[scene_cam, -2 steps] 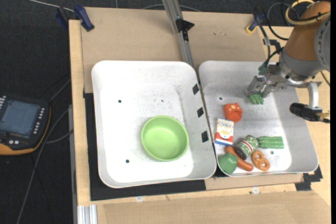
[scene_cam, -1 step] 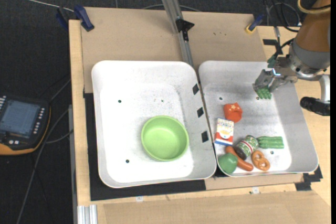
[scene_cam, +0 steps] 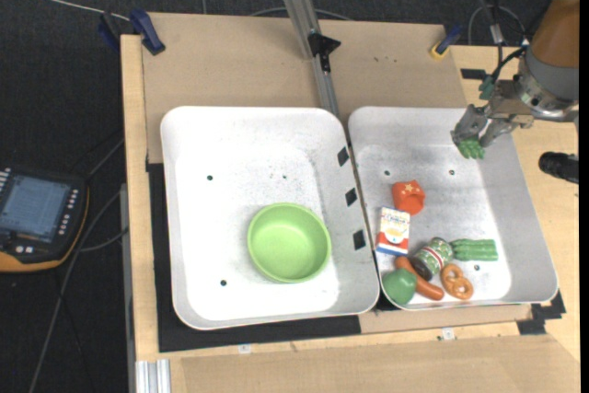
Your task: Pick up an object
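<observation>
The gripper (scene_cam: 471, 145) hangs over the right bin's (scene_cam: 515, 198) far edge, holding something small and green. To keep it, it should squeeze tight and lift slowly.

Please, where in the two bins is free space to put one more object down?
Left bin: free all around the green bowl, mostly its upper half. Right bin: free in the upper middle, between the gripper and the red toy. Its lower edge is crowded: box, pretzel, other toys.
</observation>
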Tool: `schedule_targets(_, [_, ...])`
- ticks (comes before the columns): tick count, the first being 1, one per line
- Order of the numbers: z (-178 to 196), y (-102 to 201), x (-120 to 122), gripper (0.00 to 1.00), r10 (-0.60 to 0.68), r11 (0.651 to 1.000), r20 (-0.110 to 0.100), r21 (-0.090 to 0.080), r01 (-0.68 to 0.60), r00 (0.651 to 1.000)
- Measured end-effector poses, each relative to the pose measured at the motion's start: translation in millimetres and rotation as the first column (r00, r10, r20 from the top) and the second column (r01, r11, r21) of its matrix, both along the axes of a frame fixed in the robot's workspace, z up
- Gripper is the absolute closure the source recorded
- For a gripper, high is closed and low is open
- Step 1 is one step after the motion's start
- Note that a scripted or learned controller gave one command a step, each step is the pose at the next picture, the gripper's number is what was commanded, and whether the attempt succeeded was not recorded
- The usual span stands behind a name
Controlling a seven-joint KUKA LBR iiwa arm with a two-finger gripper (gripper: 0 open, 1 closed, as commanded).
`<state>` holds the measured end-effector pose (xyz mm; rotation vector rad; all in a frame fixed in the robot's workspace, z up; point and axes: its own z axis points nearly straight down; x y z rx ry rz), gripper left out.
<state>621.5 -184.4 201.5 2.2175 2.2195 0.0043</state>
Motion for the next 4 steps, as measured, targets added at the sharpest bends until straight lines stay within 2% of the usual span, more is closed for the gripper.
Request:
schedule_targets(1, [19,0,1,1.0,0.0,1.0,-0.002,0.001,0.0,1.0])
schedule_targets(2, [30,48,0,1.0,0.003,1.0,-0.003,0.002,-0.003,1.0])
schedule_targets(3, [24,105,-4,1.0,0.004,1.0,-0.005,0.003,-0.004,1.0])
schedule_targets(4, [22,163,9,1.0,0.004,1.0,-0.005,0.003,-0.004,1.0])
